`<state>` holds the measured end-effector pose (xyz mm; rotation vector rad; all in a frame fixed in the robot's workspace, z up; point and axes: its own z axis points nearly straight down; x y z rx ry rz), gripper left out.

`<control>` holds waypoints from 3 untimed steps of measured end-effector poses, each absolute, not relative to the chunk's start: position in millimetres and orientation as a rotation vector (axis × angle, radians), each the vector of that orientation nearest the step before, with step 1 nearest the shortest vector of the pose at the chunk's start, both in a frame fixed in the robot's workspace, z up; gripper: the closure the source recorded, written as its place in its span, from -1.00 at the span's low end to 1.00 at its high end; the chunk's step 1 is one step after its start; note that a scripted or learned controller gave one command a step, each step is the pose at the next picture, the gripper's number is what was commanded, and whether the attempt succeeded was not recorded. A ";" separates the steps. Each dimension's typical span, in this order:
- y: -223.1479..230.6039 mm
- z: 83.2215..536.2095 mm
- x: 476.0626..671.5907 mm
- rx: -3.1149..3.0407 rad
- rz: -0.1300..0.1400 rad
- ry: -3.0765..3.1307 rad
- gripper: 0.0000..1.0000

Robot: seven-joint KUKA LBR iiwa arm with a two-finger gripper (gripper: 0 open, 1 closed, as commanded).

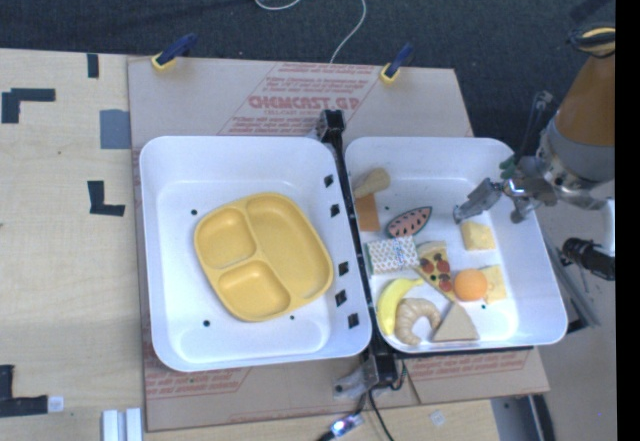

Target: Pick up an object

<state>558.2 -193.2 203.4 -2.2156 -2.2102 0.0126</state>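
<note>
My pincer [493, 201] hangs open, empty; the cheese cube [478, 234] just below could slip toward the bin wall [535, 229].

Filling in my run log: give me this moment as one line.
gripper: over right bin, open, holding nothing | nearest: cheese | tray: left bin

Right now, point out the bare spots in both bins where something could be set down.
Left bin: bare white floor around the yellow plate, widest along the top edge and the bottom right corner. Right bin: bare strip along the top wall, above the watermelon slice and left of the gripper. Its lower half is crowded: banana, croissant, orange, pizza slice.
</note>
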 end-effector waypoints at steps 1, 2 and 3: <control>-193.1 210.3 561.3 -2.220 0.002 -2.222 -1.00; -191.2 165.8 565.2 -2.216 0.006 -2.221 -1.00; -184.2 105.4 570.6 -2.215 0.005 -2.222 -1.00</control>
